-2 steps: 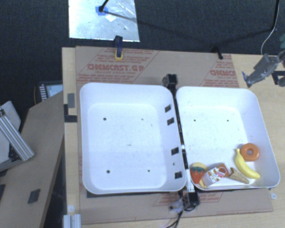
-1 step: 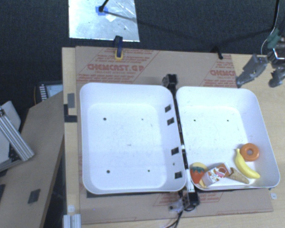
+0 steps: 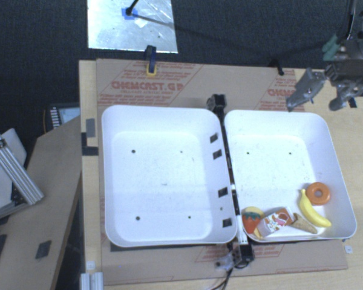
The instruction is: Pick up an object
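Table [image 3: 169, 77] carries left bin [image 3: 160, 174] and right bin [image 3: 278, 156]; arm cut off at right edge. Jaws [image 3: 323, 95] spread wide, holding nothing, above right bin's far rim. Banana [image 3: 313, 209], donut [image 3: 318, 193], tomato-like piece [image 3: 252, 218], hard-to-identify packet [image 3: 276, 221] in near right corner

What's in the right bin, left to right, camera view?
Along the near edge of the right bin: tomato → small red-and-white packet → ice-cream cone → banana. The doughnut sits above the banana, so its place is unclear.
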Available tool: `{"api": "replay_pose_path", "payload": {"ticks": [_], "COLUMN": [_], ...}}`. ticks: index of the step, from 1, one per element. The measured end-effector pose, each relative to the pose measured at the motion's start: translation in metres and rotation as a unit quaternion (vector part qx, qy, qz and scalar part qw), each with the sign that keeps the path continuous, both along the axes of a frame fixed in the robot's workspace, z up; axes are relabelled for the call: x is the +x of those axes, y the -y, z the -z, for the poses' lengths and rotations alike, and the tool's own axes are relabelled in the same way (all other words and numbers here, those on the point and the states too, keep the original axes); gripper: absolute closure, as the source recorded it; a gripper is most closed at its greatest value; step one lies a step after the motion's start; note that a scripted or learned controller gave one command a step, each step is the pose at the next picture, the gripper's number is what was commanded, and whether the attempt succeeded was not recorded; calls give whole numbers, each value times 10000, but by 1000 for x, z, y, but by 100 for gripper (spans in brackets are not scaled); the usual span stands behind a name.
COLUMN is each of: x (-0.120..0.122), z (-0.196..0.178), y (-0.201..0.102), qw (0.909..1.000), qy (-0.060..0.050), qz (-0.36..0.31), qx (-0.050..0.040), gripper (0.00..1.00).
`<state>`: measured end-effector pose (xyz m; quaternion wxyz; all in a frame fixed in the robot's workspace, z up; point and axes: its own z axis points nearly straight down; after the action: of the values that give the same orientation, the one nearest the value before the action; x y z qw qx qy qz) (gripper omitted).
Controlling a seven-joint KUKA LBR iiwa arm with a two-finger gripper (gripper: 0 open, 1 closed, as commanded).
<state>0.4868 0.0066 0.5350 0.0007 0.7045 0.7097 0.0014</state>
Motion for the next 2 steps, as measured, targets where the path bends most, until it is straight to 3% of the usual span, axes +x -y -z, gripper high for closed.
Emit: {"api": "replay_pose_path", "payload": {"ticks": [2], "x": [0], "z": [0], "y": [-49], "qw": [10000], "qy": [1], "qz": [5], "qx": [2], "gripper": [0]}}
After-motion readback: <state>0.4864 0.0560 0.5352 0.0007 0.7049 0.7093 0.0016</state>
